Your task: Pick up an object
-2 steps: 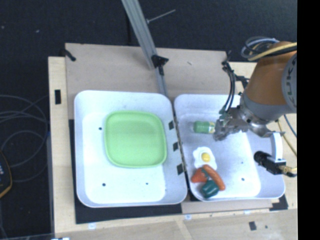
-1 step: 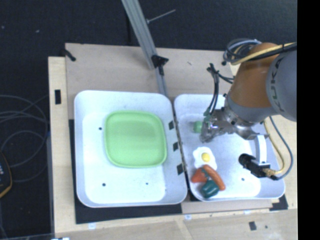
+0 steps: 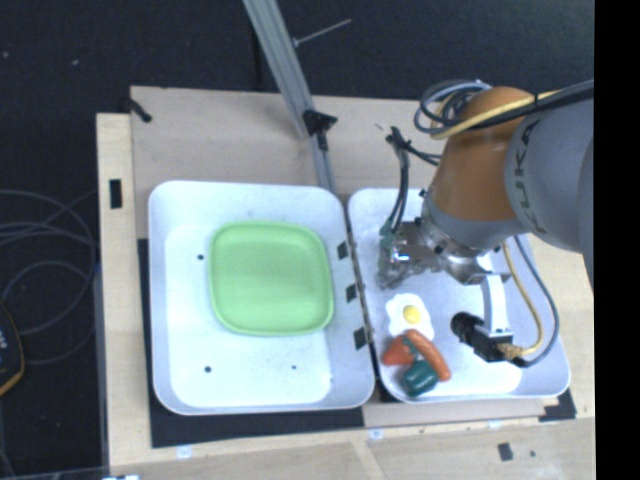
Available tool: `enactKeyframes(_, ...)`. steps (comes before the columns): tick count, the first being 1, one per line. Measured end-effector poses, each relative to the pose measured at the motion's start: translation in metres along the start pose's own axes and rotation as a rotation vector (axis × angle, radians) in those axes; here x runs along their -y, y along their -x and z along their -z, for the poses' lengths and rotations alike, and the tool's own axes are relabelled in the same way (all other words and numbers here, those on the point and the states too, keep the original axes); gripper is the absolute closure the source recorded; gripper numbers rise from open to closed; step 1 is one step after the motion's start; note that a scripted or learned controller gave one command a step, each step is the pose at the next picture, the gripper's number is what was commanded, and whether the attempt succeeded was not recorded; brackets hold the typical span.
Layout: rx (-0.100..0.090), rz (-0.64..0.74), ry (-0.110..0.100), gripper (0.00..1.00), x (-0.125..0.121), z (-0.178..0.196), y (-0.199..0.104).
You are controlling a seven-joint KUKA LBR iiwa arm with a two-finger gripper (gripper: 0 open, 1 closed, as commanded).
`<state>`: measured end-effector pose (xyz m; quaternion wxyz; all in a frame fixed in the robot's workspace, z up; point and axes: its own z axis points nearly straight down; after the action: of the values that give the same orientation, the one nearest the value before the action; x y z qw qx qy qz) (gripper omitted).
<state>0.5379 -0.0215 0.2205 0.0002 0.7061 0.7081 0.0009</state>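
reaching from the right, the hand (image 3: 393, 260) hangs over the right bin (image 3: 545, 373).

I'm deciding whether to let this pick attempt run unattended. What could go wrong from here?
1. The fried egg, carrot and green toy lie bunched together at the near end of the right bin, so a grab may catch two or nudge them apart.
2. They sit close to the bin's wall beside the left bin, which may block the end effector.
3. The loose cables hang over the bin and might snag.
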Motion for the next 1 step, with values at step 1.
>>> enactKeyframes(1,0.000,0.000,0.000,1.00,0.0131,0.0170,-0.0457)
